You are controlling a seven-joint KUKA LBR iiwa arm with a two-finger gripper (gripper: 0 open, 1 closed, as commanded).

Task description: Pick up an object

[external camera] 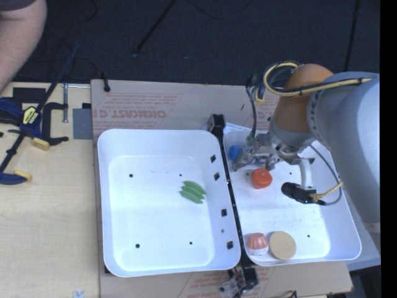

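Note:
My gripper [259,161] hangs low over the far left part of the right bin [335,244], the grey arm with its orange band reaching in from the right. A small orange-red round object [261,179] lies just below it, touching or nearly touching its tip. A blue object [234,152] sits just left of the gripper by the bin's left wall. At the right bin's near edge lie a pink-and-white piece [257,243] and a tan round disc [282,245]. A green pod-like object [193,192] rests in the middle of the left bin [124,228].
A black divider strip [226,197] runs between the two bins. Cables loop off the wrist, and a black connector [296,192] hangs over the right bin. Blue clamps [18,135] lie on the wooden bench at far left. Cardboard lies under the bins.

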